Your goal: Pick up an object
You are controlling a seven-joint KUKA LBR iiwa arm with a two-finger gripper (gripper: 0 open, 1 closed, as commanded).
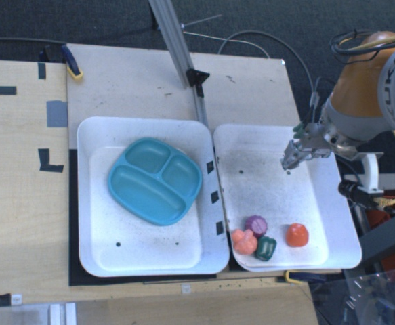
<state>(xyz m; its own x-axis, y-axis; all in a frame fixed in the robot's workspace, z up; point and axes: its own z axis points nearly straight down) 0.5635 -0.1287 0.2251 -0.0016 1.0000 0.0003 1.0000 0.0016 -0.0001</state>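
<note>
Pincer [290, 161], small grey two-finger, hangs over right white bin [333, 181]; can't tell its state. Well clear of it, at that bin's near edge: round orange-red plastic toy [297, 235]. Looks light, rigid, slick. Likely best taken across its middle.

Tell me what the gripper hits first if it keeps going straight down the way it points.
Most likely the bare speckled floor of the right bin. The gripper points down over its upper part, and the small toys lie well away at the near edge. Depth is hard to judge from one slanted view.
</note>
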